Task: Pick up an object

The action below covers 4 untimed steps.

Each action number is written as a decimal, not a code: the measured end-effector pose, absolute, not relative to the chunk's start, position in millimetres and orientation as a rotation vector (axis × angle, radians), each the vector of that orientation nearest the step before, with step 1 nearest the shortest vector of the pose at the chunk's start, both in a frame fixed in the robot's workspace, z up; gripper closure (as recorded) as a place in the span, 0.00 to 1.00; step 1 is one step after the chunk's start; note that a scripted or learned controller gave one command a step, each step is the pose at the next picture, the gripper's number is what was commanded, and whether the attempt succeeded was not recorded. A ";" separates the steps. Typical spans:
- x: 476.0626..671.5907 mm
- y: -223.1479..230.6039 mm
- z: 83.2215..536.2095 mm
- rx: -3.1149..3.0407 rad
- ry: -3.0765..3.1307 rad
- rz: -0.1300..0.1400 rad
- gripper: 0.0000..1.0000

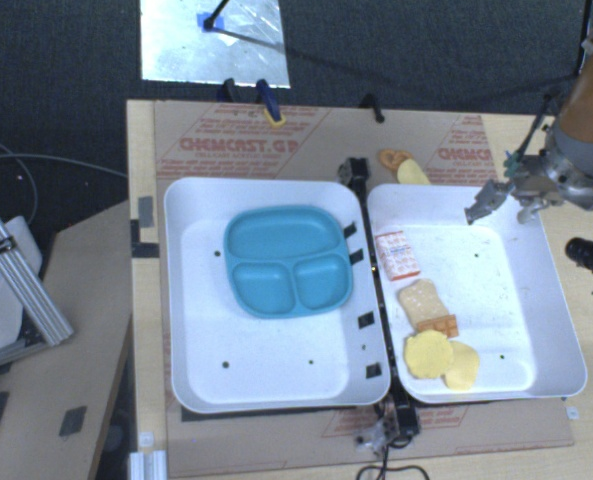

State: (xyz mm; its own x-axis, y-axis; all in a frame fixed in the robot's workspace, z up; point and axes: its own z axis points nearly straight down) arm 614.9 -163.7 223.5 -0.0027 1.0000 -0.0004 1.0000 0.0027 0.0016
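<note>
The right bin (536, 298) holds a red and white packet (396, 253) near its left wall. Below it lies a tan toast slice (426, 306), then two yellow round pieces (428, 354) (464, 366) at the front. My gripper (503, 208) hangs over the bin's far right corner with its fingers spread, open, and nothing between them. It is well to the right of the packet and apart from every object.
The left bin (196, 368) holds a blue divided plate (288, 260). A yellow and orange item (406, 168) lies on the cardboard behind the right bin. Black clips line the seam between the bins. The arm's orange band (591, 108) stands at the right edge.
</note>
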 end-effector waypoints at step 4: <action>544.1 -83.2 95.3 2.215 2.223 0.005 1.00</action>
